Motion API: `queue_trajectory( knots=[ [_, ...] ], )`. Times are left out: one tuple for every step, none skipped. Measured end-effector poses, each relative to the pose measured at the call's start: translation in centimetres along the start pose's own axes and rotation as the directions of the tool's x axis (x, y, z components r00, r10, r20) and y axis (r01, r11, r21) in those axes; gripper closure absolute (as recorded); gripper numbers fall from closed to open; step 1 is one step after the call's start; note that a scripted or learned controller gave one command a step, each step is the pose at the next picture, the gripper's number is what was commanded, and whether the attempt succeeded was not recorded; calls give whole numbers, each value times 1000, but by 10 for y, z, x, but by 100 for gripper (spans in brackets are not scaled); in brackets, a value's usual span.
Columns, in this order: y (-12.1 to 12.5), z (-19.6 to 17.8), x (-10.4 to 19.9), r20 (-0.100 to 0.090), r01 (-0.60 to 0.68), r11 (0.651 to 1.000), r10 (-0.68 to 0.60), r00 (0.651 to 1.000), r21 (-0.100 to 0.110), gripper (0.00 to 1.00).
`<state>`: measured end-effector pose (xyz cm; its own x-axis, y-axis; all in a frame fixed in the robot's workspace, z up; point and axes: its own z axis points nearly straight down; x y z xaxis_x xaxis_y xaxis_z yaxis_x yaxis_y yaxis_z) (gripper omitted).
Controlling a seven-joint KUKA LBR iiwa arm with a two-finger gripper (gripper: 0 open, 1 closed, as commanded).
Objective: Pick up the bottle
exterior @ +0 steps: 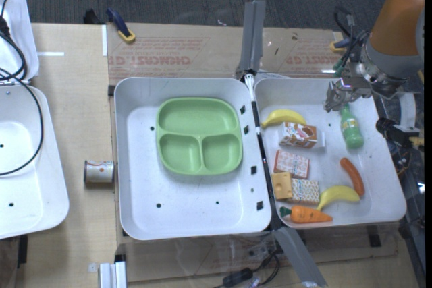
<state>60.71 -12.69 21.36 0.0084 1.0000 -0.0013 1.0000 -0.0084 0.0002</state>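
The green bottle [352,131] lies on its side in the right bin [388,202], near the bin's far right, with its pale neck pointing toward the back. My gripper [339,98] hangs from the grey and orange arm at the right, low over the bottle's neck end, close to or touching it. The wrist hides how the jaws stand.
Also in the right bin are two bananas [283,118] [338,195], a small juice carton [299,137], snack packets [291,163], a cheese wedge [282,184], a carrot [308,214] and a red sausage [352,176]. A green divided plate [199,135] sits in the left bin [135,199].
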Motion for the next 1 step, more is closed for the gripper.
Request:
queue_trajectory(
  knots=[
    [-78,87,-55,-1,-42,999,42,999,3,100]
  ],
)
